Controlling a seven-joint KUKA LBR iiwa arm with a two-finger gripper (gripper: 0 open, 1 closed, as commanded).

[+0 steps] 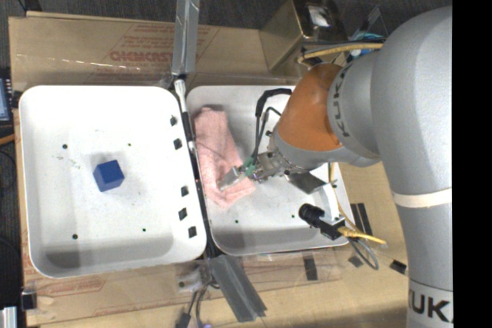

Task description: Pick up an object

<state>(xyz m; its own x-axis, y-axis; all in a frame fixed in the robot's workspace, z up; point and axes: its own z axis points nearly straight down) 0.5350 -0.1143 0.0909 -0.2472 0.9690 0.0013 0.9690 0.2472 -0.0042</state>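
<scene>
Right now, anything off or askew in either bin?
Nothing damaged or spilled. The pink cloth lies rumpled along the left wall of the right bin, with the gripper down at its lower end. The blue cube sits alone in the left bin.

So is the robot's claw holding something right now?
Gripper: down on the pink cloth in the right bin; whether it is open, shut or gripping cannot be told.

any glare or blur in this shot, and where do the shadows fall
Camera view: sharp enough overall, soft around the end effector at the pink cloth; mild glare whitens the left bin floor; the blue cube casts little shadow; grey shading lies along that bin's near wall.
</scene>
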